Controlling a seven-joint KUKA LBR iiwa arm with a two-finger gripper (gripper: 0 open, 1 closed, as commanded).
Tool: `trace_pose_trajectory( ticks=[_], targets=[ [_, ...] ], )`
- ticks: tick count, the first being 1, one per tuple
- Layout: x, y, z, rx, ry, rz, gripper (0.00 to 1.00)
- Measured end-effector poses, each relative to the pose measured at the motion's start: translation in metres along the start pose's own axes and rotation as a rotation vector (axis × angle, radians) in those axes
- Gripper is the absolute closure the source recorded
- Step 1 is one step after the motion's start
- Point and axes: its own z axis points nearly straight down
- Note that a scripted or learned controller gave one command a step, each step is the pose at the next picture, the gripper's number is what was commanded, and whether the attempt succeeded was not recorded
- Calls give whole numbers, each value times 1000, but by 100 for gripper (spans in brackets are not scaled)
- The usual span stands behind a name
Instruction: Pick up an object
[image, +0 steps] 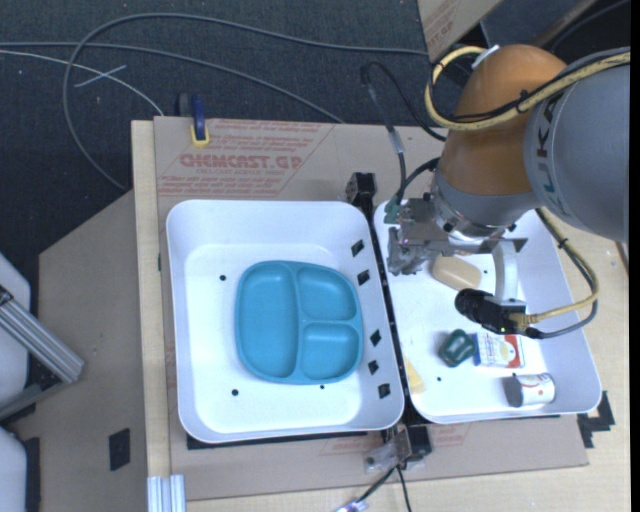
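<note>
I am seeing two white bins (185, 300), one blue divided plate (297, 322), one teal object (457, 347), one beige block (456, 271), and one white tube (529, 389).

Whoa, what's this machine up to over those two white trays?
A robot arm reaches over the right bin, trying to pick something up. Its gripper hangs near that bin's upper left, beside a tan block. A teal piece and small packages lie nearby. The left bin holds a blue divided plate.
</note>
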Motion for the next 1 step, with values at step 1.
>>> trace_pose_trajectory(
  ticks=[1],
  targets=[
    [61, 5, 15, 1, -1, -1, 100]
  ],
)
